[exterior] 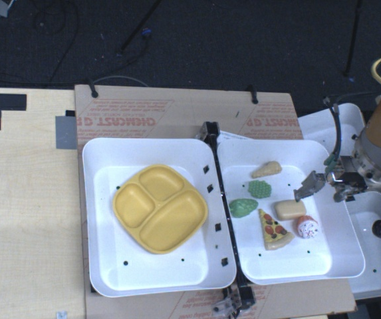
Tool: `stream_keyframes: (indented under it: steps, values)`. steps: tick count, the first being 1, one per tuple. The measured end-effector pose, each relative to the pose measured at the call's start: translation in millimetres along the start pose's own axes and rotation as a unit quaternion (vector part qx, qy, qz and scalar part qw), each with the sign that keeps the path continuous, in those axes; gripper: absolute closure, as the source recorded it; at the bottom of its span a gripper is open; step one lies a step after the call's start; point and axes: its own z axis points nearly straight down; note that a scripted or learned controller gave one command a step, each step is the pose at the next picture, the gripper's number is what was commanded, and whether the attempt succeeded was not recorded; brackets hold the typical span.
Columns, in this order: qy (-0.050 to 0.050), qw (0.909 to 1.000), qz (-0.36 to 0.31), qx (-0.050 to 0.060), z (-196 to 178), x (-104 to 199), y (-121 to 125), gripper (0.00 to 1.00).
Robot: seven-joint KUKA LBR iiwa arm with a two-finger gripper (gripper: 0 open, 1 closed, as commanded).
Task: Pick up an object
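Pincer (310, 186) hangs open, holding nothing, just above my target: pale tan rounded block (290, 209), lying flat in right bin (343, 261).

- Both bins, left (104, 178) and right (340, 244): smooth white plastic with a slight sheen.
- Divided plate (160, 208) in the left bin: yellow plastic, smooth and softly glossy.
- Pizza slice (273, 228), at 6 o'clock in the right bin's cluster: looks like printed, matt toy plastic.
- Green round piece (260, 189), at 12 o'clock from the slice: bumpy, rough-textured surface.
- Board (177, 115) beneath the bins: matt brown cardboard with red print.
- Bench (24, 211), at 9 o'clock: pale, matt wood-look top.
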Motion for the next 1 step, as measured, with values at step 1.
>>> stream_keyframes:
  steps: [1]
  values:
    - [-0.001, 1.0, -0.001, -0.005, -5.0, 0.1, 1.7, 0.0]
